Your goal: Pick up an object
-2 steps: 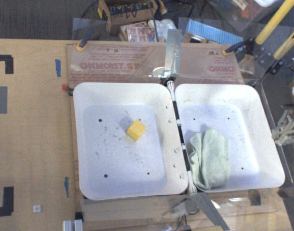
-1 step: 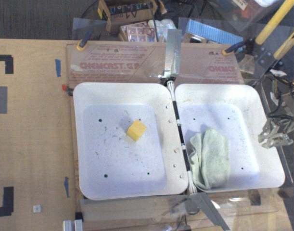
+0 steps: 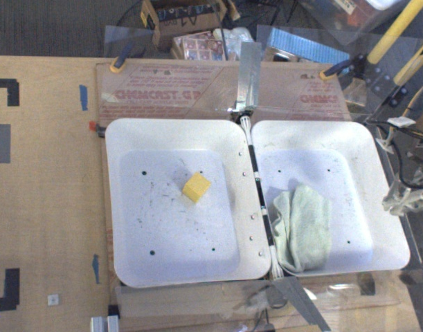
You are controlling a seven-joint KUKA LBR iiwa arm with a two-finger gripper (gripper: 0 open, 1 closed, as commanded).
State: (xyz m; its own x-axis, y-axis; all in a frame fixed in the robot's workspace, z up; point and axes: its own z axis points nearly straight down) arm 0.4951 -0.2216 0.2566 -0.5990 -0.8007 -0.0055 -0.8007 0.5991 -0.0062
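Observation:
A small yellow block [image 3: 196, 187] lies near the middle of the left white bin [image 3: 128, 144], turned at a slant to the bin's walls. A crumpled pale green cloth [image 3: 303, 228] lies in the right white bin [image 3: 360, 151], against its left wall and reaching toward the front rim. Both things rest flat on the bin floors with nothing touching them.
A metal strip [image 3: 249, 75] stands upright behind the seam between the bins. Behind the bins is a brown board [image 3: 169, 92] held by orange clamps [image 3: 118, 64]. Cables and a whitish fitting [image 3: 403, 199] hang at the right bin's right rim. Clutter lies beyond the bench.

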